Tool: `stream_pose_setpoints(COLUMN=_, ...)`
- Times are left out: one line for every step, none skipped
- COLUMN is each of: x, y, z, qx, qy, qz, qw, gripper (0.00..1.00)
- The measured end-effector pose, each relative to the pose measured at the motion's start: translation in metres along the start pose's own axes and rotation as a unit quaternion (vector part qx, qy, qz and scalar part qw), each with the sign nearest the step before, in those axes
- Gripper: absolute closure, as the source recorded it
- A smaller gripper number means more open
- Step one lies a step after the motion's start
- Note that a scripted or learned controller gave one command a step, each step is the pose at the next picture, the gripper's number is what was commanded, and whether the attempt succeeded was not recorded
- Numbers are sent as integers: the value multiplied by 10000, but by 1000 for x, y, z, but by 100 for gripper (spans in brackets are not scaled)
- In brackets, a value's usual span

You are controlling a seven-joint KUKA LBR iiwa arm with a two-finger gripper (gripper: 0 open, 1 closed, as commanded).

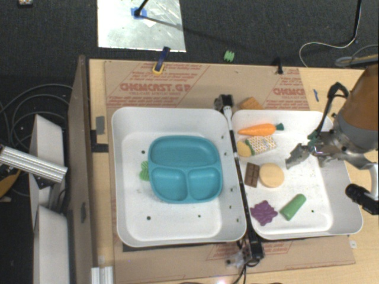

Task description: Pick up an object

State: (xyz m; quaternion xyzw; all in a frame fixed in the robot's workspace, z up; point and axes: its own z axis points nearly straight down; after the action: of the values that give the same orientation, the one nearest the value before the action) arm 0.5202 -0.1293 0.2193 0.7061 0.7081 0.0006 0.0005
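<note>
the right bin has toys packed on its left side: a carrot, a tan round piece, a brown block, a purple piece and a green piece. its middle and right floor is bare. in the left bin a big blue tray takes the middle, with bare room along the bottom

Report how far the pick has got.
Done: the gripper is over the right bin, above bare floor to the right of the round tan biscuit. In hand: nothing shows between its fingers. Left: the whole pick; the carrot, brown block, purple grapes and green cylinder all lie on the bin floor.
</note>
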Motion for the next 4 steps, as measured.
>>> stream_pose_setpoints(x=-39, y=-21, z=93, qx=46, qy=1, qz=30, qw=10000, gripper=0)
stream_pose_setpoints(x=-44, y=-35, z=116, qx=17, qy=5, qz=15, qw=10000, gripper=0)
stream_pose_setpoints(x=-43, y=-33, z=104, qx=-12, qy=-5, qz=7, qw=10000, gripper=100)
stream_pose_setpoints(x=-43, y=-33, z=104, qx=-10, qy=-2, qz=7, qw=10000, gripper=0)
